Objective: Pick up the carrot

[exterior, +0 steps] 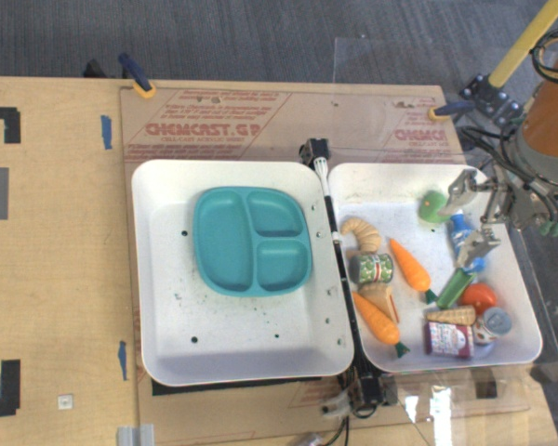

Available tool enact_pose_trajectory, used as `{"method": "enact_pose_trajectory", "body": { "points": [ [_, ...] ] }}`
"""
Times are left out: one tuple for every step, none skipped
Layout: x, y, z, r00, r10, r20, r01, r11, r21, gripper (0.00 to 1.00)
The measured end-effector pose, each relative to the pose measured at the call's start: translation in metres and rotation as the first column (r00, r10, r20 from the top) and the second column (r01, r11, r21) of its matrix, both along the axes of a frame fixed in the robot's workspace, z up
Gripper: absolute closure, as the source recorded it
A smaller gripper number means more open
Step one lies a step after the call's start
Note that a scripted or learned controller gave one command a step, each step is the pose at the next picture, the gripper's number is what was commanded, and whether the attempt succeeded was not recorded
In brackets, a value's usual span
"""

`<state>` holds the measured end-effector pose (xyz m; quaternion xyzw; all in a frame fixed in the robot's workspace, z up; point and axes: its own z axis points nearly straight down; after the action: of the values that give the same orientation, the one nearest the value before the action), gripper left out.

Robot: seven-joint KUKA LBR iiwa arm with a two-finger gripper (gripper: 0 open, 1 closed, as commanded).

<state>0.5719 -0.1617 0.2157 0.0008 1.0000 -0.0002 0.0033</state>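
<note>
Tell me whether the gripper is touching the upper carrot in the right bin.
Apart. The camera view shows bare white bin floor between the gripper and the upper carrot.

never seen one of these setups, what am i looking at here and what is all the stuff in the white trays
This is one picture from a camera fixed above a workbench, looking down at a slant. The grey machine with the orange part at the right edge is a robot arm; the metal claw at its end is its gripper, which hangs over the right bin beside a blue object I cannot identify. I see nothing between its fingers.

Two shallow white bins sit side by side. The left bin has a teal divided plate in it. The right bin holds toy food: a carrot near the middle, a second carrot below it, a small green-labelled can, a tan croissant-like piece, a green round item, a tomato and a purple packet.

The arm's job is to pick up a carrot.
</note>
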Motion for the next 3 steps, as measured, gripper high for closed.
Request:
{"method": "enact_pose_trajectory", "body": {
  "points": [
    [-0.0294, 0.0461, -0.1168, 0.999, -0.033, 0.008, 0.033, 0.999, -0.001, 0.00],
    [-0.0280, 0.0482, -0.1076, 0.999, -0.031, 0.012, 0.031, 1.000, -0.001, 1.00],
    [-0.0284, 0.0483, -0.1084, 0.999, -0.030, 0.010, 0.030, 1.000, 0.000, 0.00]
  ]
}}
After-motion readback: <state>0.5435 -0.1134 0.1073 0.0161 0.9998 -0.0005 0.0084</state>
